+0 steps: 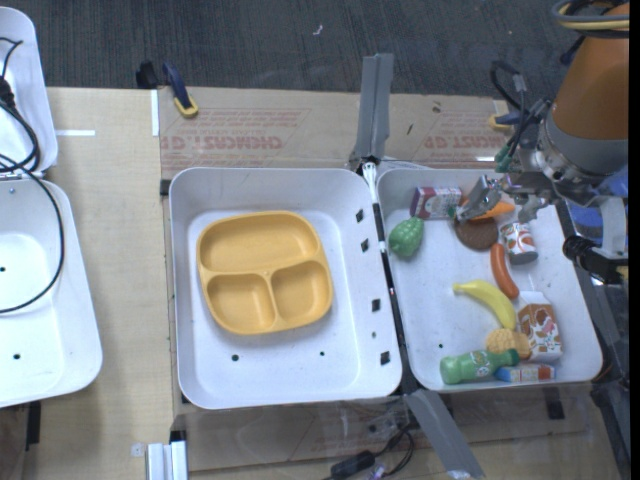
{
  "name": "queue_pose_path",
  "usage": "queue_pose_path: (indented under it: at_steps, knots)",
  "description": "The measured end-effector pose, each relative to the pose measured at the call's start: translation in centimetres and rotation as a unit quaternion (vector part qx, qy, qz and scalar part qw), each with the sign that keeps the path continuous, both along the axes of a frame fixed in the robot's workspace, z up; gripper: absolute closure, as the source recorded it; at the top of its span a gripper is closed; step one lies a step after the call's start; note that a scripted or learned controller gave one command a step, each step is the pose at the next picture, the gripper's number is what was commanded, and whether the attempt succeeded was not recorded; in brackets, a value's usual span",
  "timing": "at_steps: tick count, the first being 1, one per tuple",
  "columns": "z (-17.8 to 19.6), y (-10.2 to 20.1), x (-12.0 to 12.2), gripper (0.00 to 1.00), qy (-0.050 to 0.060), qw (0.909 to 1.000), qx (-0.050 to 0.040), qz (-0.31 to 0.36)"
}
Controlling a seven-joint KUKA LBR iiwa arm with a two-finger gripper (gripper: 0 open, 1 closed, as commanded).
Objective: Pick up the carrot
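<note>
My gripper (487,200) sits low at the back of the right bin (590,353), right over an orange piece I take for the carrot (503,208). It lies there by the brown disc (478,234). Whether I'm pinching it or hanging spread, I cannot tell. Nothing looks lifted yet, so the pick is ahead of me. My own arm (590,88) hides part of that corner.

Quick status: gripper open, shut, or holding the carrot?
Gripper: low in the right bin, at the carrot; open or shut cannot be told.
</note>
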State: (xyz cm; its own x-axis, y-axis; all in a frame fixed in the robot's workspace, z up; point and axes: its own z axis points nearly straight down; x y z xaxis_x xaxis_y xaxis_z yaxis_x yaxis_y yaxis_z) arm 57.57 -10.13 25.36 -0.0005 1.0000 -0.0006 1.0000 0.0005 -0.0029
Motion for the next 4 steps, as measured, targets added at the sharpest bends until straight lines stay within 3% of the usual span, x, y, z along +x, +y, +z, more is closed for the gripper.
queue_pose_path:
  at_steps: [1, 2, 3, 4]
  knots:
    - [-7.5, -4.6, 5.9, 0.0, 0.0, 1.0, -0.0003, -0.007]
    - [-14.5, -6.3, 8.4, 0.0, -0.008, 0.9999, -0.0016, 0.011]
    - [-15.4, -7.2, 8.6, 0.0, 0.005, 0.9917, 0.0094, -0.128]
    - [-15.6, -8.0, 8.8, 0.0, 0.02, 0.9823, 0.022, -0.185]
